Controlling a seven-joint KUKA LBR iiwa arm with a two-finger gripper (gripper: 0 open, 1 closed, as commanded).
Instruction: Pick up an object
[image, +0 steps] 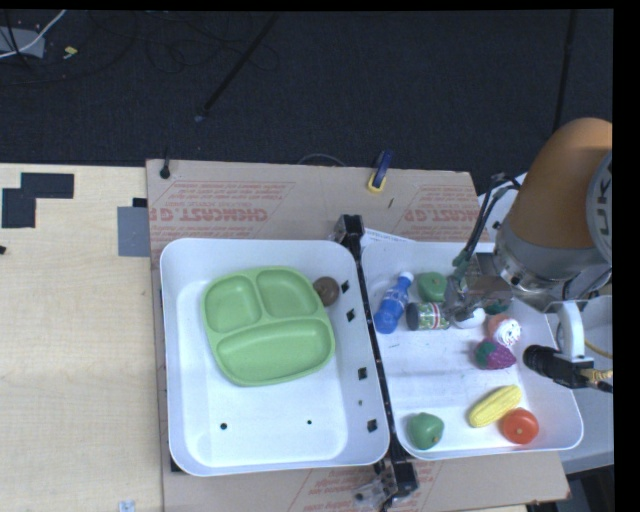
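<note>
My gripper (462, 302) is low in the right bin (440, 375), near its back. Its tip sits just right of a small jar with a green label (428, 316), which lies on its side. A green round object (432, 286) lies just behind the jar, and a blue bottle (391, 304) lies to the jar's left. A white and red ball (504, 330) rests right of the gripper. I see nothing lifted off the bin floor.
The right bin also holds a purple and green toy (494, 354), a yellow corn cob (494, 405), an orange tomato (519, 427) and a green pepper (425, 430). The left bin (190, 400) holds a green divided plate (268, 325) and a brown lump (326, 290).
</note>
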